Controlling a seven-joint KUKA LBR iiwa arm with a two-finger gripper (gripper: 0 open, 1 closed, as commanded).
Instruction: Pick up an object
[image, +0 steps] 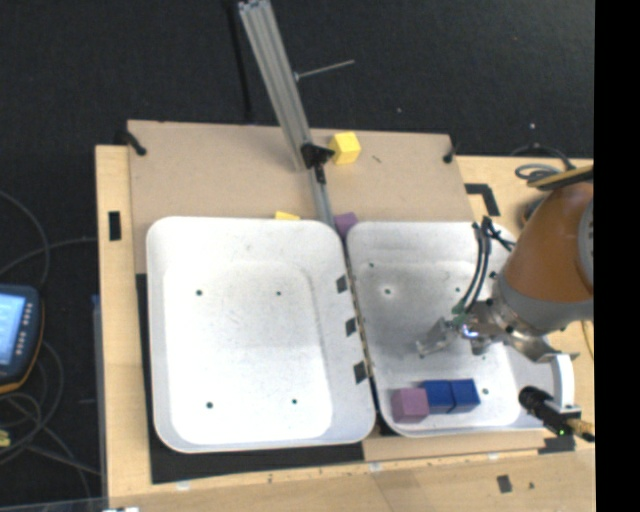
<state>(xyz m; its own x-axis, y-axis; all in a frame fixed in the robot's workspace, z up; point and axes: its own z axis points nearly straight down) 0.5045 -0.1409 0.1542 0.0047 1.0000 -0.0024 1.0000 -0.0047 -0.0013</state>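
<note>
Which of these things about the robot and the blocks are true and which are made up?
1. The blue block lies in the right bin. True.
2. The purple block sits on top of the blue block. False: it lies beside it, on the bin floor, toward the left bin.
3. The gripper hangs over the right bin. True.
4. The gripper is holding the blue block. False: the blue block lies on the bin floor, apart from the gripper.
5. A yellow block lies in the left bin. False: it sits on the bench behind the bins.
</note>
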